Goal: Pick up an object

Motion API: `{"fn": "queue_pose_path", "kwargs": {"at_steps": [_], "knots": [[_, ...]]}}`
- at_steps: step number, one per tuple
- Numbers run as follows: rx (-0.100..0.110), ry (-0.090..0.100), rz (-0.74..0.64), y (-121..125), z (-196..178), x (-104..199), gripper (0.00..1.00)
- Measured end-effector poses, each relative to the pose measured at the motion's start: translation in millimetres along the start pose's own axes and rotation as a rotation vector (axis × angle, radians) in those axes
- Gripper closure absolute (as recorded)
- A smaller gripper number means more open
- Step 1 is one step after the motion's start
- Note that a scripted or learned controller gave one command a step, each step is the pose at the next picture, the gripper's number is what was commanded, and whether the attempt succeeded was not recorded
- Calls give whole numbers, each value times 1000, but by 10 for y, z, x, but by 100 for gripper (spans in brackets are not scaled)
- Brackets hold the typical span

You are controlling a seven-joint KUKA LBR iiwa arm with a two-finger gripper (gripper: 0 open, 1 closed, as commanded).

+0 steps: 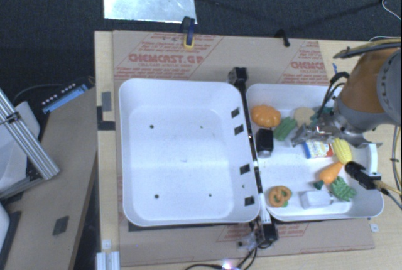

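My gripper [307, 133] hangs low over the middle of the right bin [286, 165]. It sits just right of a green toy [286, 128] and just above a blue, white and red box [318, 150]. A yellow corn cob [342, 151] lies to the right of the box, partly under the arm. An orange round fruit [266, 115] and a black block [264, 140] lie near the bin's left wall. A pale beige piece [304, 114] lies behind the gripper. Nothing can be seen held.
At the front of the right bin lie a carrot with green leaves [331, 172], a small orange pumpkin [279, 195] and a white object [314, 199]. The left bin [182, 149] stands alongside, across a black-clipped divider [250, 149].
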State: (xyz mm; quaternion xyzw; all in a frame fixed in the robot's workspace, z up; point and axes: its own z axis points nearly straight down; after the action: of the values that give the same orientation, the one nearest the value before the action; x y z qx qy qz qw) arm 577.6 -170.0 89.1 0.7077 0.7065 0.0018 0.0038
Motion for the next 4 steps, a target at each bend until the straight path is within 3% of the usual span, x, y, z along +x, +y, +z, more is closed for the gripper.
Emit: {"fn": "queue_pose_path", "kwargs": {"at_steps": [1,2,3,4], "knots": [[-15,-5,-3,-488,-25,-45,0],[-18,-8,-7,-852,-24,661,0],[-24,-10,-3,-825,-142,623,100],[-13,2,-14,450,-1021,986,100]]}}
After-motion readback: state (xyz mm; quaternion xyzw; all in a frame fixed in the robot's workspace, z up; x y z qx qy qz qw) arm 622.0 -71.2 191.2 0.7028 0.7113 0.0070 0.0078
